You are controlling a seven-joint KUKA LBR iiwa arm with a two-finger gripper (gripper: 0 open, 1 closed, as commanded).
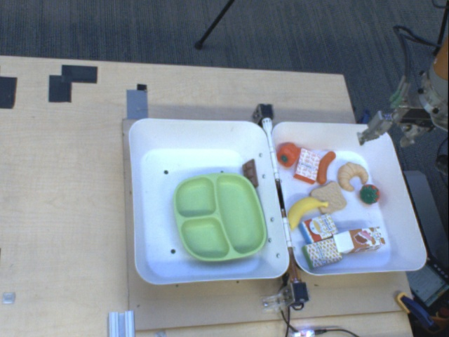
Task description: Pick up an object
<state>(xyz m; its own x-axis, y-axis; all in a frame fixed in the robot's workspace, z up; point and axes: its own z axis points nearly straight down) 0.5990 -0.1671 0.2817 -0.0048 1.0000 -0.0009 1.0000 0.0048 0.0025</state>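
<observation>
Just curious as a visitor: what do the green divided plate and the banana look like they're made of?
The green divided plate looks like moulded plastic, smooth and one even colour with a faint sheen. The banana seems to be a plastic toy: uniformly yellow, unmarked, though too small to be sure.

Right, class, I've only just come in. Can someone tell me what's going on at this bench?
A robot arm is set to pick up an object from two white bins. Its gripper hovers at the top right corner of the right bin, holding nothing. That bin holds toy food: a banana, a croissant, a tomato, a sausage and a carton among others. The left bin holds a green divided plate. Nothing is lifted yet.
</observation>
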